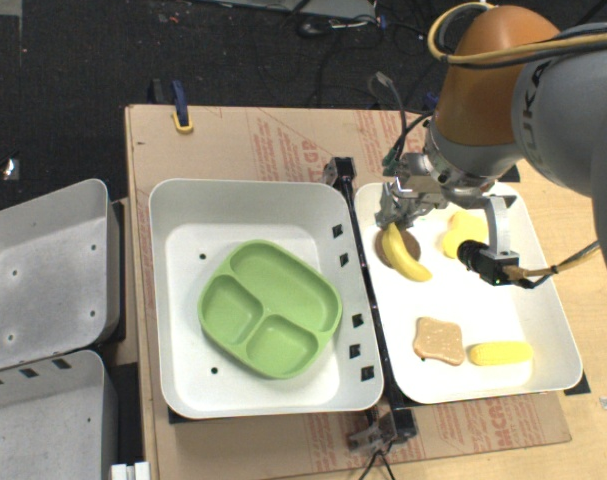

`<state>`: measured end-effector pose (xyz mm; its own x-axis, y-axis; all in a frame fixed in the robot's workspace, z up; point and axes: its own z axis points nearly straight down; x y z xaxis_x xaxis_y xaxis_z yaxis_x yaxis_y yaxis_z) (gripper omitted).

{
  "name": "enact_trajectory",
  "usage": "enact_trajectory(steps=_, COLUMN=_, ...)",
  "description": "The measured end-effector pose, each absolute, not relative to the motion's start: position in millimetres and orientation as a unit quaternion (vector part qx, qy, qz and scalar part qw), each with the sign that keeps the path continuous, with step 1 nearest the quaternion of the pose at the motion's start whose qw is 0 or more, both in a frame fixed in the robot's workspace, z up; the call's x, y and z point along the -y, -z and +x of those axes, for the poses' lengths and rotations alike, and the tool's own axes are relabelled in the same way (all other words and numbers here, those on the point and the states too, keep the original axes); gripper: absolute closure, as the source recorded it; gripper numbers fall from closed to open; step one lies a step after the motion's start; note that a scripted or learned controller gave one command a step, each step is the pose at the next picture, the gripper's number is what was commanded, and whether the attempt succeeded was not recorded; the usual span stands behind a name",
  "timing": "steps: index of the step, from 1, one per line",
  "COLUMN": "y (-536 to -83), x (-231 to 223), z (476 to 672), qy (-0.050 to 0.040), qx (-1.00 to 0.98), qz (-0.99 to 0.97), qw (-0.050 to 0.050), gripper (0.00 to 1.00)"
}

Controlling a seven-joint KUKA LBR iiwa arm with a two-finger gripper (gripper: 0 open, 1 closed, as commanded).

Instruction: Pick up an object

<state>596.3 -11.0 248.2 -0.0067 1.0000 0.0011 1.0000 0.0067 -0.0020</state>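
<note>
Yellow fruit drew our eyes first: a banana (403, 255) lay in the right bin (543, 368), near that bin's upper left corner, curving down toward the middle. We saw the claw (401, 211) poised directly over the banana's upper end, at the tip of the grey arm (573, 98) with its orange band (488, 68), which reached in from the right. The metal fingers pointed down at the fruit, but we could not tell from that angle whether they were spread or pressed together, nor whether they touched the banana at all.

Beside the banana, to its right, we noted a rounded yellow object (465, 234), partly covered by a black fitting with a cable that hung from the arm. Lower in the same bin lay a tan toast-shaped piece (438, 340), and just beside it, to the right, a small yellow oblong block (499, 353); the two were close but looked slightly apart.

We found the left bin (183, 218) holding a green divided plate (270, 308) with three compartments, resting flat and turned somewhat askew to the bin's walls. Both bins sat side by side on a brown board that covered the desk (253, 133), and a small yellow clamp (183, 121) gripped the board's far left edge. Off to the left, well apart from the bins, we saw grey-white panels (43, 268) with small holes, and dark floor with cables stretched behind the desk.
</note>
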Motion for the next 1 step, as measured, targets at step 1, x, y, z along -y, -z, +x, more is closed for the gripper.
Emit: enact_trajectory(steps=1, y=-237.2, x=-47.0, z=608.4, qy=0.0004, qx=0.71, qz=-0.704, qw=0.0, gripper=1.0)
